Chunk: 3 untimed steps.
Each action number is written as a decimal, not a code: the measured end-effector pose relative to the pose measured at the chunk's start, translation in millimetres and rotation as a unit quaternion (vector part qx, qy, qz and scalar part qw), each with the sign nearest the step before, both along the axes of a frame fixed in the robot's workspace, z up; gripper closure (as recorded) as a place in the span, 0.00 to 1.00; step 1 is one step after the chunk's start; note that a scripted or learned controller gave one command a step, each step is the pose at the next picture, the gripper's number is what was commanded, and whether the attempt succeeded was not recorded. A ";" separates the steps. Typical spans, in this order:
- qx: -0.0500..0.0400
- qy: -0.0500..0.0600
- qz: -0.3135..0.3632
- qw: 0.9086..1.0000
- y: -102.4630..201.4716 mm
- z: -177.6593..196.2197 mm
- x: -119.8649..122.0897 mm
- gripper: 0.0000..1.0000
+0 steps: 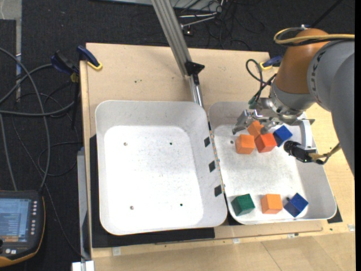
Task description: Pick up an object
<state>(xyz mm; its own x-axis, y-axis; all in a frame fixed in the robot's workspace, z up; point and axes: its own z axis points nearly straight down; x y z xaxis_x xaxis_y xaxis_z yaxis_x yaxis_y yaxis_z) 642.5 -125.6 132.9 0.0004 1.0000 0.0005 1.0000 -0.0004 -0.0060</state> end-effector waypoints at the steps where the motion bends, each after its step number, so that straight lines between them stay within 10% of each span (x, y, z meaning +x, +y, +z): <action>1: -0.003 -0.012 0.000 1.000 -1.6 -10.8 5.8 0.00; 2: -0.004 -0.014 0.000 1.000 -2.3 -1.9 6.4 1.00; 3: -0.001 -0.007 0.002 1.000 1.4 57.2 16.8 1.00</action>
